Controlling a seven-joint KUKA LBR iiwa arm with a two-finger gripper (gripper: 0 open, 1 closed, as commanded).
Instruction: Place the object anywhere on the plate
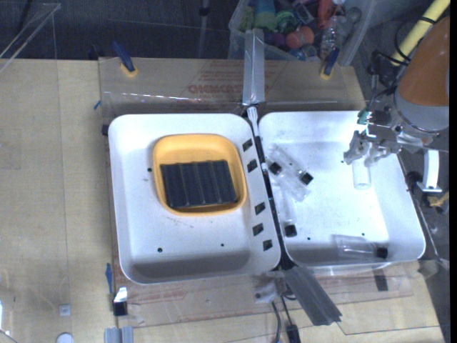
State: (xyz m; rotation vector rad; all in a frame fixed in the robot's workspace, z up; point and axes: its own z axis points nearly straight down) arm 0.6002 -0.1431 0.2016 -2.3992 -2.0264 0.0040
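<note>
Lying in the right bin [400,213], clear tubes [289,177], yellow plate [198,174] left, claw [363,152] grip state unclear

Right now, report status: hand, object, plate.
Hand over right bin, upper right. Clear objects lying in right bin, none seen held. Yellow plate in left bin, dark slab on it.

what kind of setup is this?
Probably a lab test bench for robot picking: two white bins side by side, a grey arm reaching in, and a clear tub of toys behind.
</note>
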